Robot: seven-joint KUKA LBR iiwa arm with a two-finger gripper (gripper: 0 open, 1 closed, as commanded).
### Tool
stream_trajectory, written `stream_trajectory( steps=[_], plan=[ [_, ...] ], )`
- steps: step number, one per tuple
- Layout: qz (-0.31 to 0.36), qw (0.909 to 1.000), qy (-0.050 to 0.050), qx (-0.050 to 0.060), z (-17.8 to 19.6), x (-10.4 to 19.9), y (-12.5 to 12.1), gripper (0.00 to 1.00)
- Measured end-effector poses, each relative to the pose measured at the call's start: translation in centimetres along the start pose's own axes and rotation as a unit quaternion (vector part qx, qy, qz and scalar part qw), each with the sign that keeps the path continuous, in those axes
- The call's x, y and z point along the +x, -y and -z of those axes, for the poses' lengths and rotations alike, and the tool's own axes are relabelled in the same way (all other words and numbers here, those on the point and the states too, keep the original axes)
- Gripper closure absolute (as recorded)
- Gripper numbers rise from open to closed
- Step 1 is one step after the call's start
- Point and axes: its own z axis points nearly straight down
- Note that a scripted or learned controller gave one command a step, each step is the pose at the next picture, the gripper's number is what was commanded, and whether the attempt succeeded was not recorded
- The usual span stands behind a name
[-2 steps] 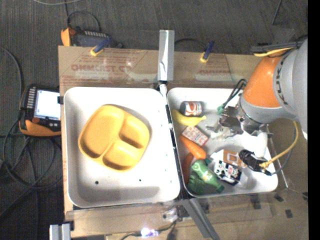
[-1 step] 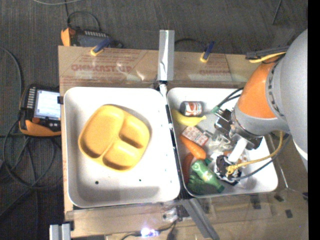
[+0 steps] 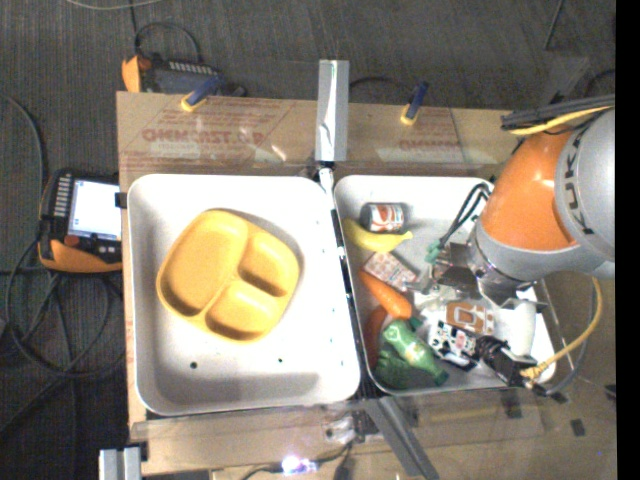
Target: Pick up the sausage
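The sausage [image 3: 373, 330], a reddish-brown piece, lies along the left wall of the right bin [image 3: 350, 268], just left of a green bottle [image 3: 407, 351]. My gripper [image 3: 462, 322] hangs low over the middle of the right bin, under the grey and orange wrist [image 3: 530, 218]. It sits to the right of the sausage, with the green bottle between them. The wrist hides part of the bin's right side.
In the right bin lie an orange carrot [image 3: 386, 293], a banana [image 3: 376, 236], a small can [image 3: 386, 215] and a flat packet [image 3: 387, 267]. A yellow divided plate [image 3: 230, 273] sits in the left bin [image 3: 150, 368]. A yellow cable [image 3: 575, 343] loops at the lower right.
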Motion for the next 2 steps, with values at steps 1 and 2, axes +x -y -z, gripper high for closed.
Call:
stream_trajectory(
  steps=[1, 2],
  plan=[
    [-0.313, 0.9498, 0.002, 0.000, 7.0, -6.2, -1.2, 1.00],
    [-0.313, 0.9496, -0.002, -0.007, -4.9, -10.1, -1.8, 1.00]
  ],
)
